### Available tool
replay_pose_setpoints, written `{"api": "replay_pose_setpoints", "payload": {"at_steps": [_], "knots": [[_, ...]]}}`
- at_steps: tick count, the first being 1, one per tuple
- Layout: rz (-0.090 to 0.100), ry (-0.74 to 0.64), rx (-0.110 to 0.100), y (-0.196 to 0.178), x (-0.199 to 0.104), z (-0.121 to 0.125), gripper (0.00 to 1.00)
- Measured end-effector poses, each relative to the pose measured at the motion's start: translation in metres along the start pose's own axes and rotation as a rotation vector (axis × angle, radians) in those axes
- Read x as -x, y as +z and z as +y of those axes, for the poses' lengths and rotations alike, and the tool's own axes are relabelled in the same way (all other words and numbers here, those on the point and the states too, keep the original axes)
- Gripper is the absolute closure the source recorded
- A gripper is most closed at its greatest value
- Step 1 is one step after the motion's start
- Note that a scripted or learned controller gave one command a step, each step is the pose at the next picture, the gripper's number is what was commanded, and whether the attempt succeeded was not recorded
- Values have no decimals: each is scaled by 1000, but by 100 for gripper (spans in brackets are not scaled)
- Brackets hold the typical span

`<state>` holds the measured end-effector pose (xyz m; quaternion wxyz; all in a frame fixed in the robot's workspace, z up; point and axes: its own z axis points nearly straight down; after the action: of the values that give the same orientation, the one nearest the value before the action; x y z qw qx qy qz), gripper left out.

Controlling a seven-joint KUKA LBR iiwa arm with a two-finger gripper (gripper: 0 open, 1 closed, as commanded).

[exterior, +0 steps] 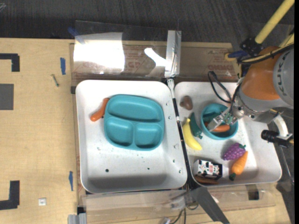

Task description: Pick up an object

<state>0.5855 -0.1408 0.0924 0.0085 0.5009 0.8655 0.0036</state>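
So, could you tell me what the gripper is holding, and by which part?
It cannot be told: the gripper sits inside the teal bowl.

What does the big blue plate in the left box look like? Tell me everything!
The teal plate looks like smooth plastic, rounded at its corners. Raised ridges split it into three sections: one long section at the far side and two smaller ones at the near side. It lies flat in the left bin, about in the middle. An orange sausage-shaped toy lies against its left edge. I can see nothing in its sections.
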Motion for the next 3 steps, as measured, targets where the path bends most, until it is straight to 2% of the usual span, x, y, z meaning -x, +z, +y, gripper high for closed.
{"api": "replay_pose_setpoints", "payload": {"at_steps": [1,2,3], "knots": [[2,180,-3,-1,-50,-15,0],[0,595,2,-2,-66,-53,0],[0,645,4,-2,-62,-78,0]]}}
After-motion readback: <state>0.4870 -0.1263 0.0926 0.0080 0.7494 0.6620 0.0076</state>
